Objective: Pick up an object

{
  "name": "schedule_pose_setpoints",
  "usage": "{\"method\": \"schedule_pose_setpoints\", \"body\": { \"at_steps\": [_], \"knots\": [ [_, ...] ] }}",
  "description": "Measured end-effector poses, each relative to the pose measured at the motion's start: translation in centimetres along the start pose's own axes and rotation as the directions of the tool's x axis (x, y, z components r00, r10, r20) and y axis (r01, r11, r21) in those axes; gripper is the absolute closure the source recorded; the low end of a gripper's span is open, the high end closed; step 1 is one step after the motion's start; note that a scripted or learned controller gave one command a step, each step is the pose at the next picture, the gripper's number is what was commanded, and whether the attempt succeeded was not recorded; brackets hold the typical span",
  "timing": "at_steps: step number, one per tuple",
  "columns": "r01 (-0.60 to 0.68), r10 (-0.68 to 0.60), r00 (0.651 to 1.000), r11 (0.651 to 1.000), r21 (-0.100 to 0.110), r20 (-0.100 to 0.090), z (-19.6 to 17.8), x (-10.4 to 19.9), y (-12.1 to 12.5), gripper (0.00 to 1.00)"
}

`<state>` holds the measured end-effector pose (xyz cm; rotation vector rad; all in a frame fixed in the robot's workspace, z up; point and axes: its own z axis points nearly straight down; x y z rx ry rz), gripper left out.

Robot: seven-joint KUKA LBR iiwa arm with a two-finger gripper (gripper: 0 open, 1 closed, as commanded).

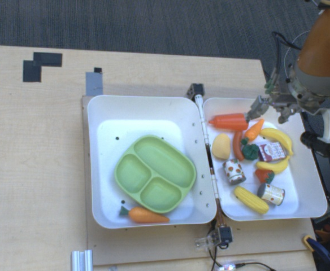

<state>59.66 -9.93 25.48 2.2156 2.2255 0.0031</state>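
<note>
Orange and long, a carrot (228,121) lies at the upper left of the right bin (317,199), closest of the toys to the gripper (269,109), whose fingers spread apart with nothing between them. By that, the pick looks not yet made: closing and lifting remain. Around it sit a small carrot (254,130), a lemon (221,146), a banana (281,145), corn (251,199) and two cans (234,171). Left of these, the left bin (100,151) holds a green plate (155,174) and another carrot (147,215) at its lower edge.
</note>
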Motion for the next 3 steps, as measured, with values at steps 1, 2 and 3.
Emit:
{"method": "schedule_pose_setpoints", "body": {
  "at_steps": [1,2,3],
  "knots": [
    [-0.002,0.002,1.000,1.000,0.004,0.000,14.6,-2.7,2.9,0.00],
    [-0.001,0.001,1.000,1.000,-0.004,0.001,13.3,-2.7,3.2,1.00],
    [0.000,0.000,1.000,1.000,0.000,-0.001,6.6,2.9,-4.9,1.00]
  ]
}}
